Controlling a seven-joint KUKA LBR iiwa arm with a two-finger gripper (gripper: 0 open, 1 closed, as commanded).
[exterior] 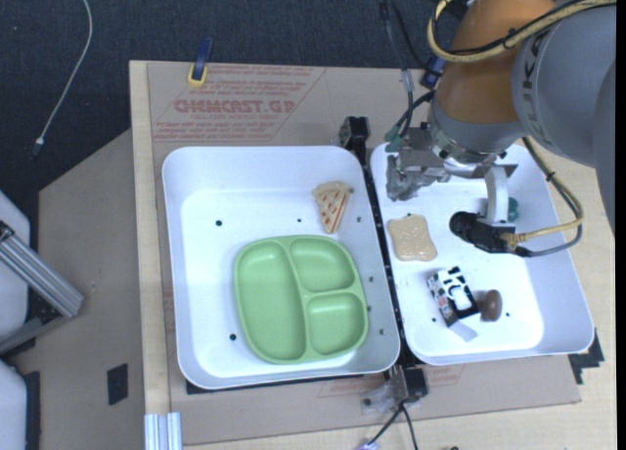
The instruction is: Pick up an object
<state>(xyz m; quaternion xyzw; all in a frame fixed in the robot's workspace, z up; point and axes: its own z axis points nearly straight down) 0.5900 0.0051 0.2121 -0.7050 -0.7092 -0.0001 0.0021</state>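
Grey and orange, the arm is reaching in over the right bin (548, 336), its claw (406, 182) hanging low above the bin's upper left corner; whether it is parted or closed, I cannot tell. Just below it the likeliest target, a tan bread-like slice (412, 238), is lying flat and free. A black-and-white toy (450, 293) is sitting nearer the front. A green divided plate (299, 297) is resting in the left bin (191, 243).

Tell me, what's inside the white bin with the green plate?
The left bin holds the green divided plate and a toy sandwich wedge lying beside it, apart. Whatever lies under the plate is covered.
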